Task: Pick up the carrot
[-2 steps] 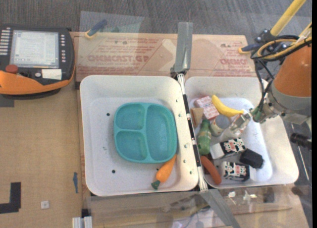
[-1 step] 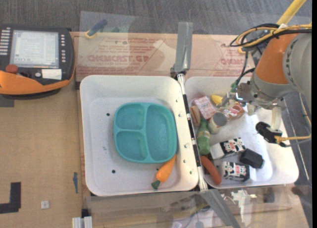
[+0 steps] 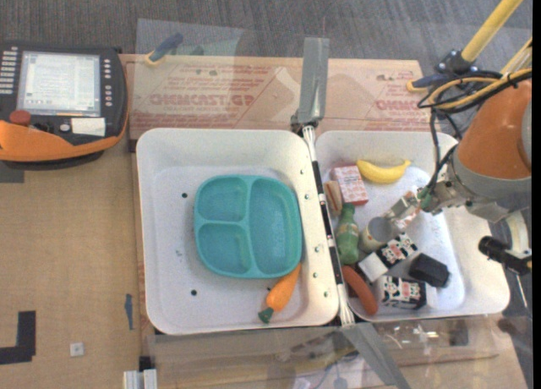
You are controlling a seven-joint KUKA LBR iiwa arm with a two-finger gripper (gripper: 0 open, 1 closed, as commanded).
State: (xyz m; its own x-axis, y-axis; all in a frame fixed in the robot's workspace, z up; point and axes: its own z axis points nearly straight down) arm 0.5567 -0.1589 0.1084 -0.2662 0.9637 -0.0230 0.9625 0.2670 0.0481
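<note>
The carrot (image 3: 282, 291) lay in the left bin (image 3: 161, 210), near its front right corner, with its orange tip touching the teal divided plate (image 3: 248, 226) and its green end toward the front wall. The claw (image 3: 404, 214) hung over the right bin (image 3: 482, 286), well apart from the carrot; how far it was open could not be told. Below it crowded a banana (image 3: 382, 170), a small red box (image 3: 348, 185), a sausage (image 3: 362, 290) and several small items too jumbled to identify.
</note>
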